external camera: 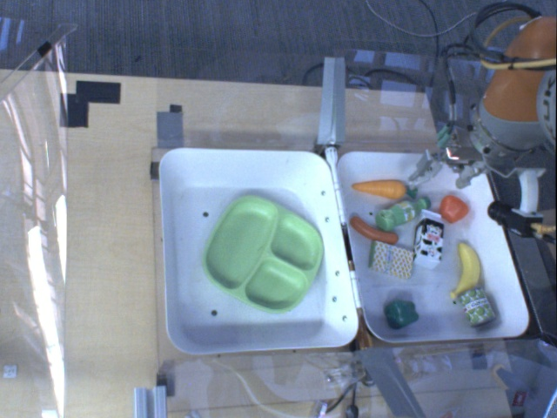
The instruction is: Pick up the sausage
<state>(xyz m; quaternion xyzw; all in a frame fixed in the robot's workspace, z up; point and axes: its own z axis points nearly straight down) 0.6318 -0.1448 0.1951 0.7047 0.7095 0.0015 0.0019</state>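
The sausage [372,229] is a short red-brown link lying at the left side of the right bin [513,316], close to the divider, just below a green bottle [401,213]. My gripper [446,171] hangs over the far part of that bin, up and to the right of the sausage and well apart from it. Its fingers [423,168] are spread open with nothing between them.
An orange carrot [379,188], a red vegetable [453,207], a milk carton [429,240], a checkered packet [392,259], a banana [467,271], a small can [477,308] and a dark green item [401,313] share the right bin. The left bin [187,320] holds a green divided plate [264,252].
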